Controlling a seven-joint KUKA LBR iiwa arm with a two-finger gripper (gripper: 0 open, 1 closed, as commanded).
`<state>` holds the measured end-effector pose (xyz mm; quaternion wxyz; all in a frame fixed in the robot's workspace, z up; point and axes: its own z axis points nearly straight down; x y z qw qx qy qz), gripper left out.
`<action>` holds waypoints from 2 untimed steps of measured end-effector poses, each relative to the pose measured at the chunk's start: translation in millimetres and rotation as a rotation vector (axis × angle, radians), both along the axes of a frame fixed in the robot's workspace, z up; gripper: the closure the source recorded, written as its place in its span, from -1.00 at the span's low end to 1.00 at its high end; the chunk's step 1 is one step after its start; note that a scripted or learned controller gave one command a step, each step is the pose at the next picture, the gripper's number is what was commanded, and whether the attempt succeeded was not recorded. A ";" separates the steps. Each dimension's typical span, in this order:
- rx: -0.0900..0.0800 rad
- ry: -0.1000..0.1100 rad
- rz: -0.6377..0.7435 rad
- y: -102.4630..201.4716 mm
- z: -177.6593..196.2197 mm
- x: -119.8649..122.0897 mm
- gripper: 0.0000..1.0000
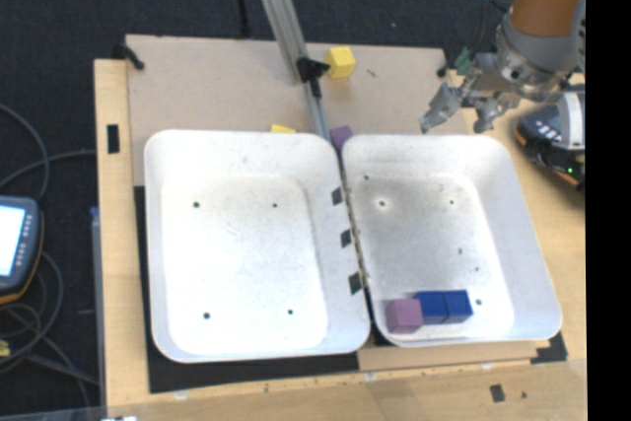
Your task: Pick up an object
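Camera view, blue block [443,305] long axis left-right beside purple cube [403,315], hand [459,115] spread wide, holding nothing

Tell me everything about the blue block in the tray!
The blue block looks like two small, solid, deep-blue cubes side by side. It lies flat in the right bin, near that bin's front edge. A purple block sits right against its left side. The gripper is far from it, above the bin's back rim.
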<state>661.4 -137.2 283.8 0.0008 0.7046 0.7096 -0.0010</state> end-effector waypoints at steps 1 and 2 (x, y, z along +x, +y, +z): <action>0.005 0.010 -0.007 42.3 -73.6 -79.2 -1.00; 0.001 0.007 -0.015 -19.5 -130.4 -143.6 -1.00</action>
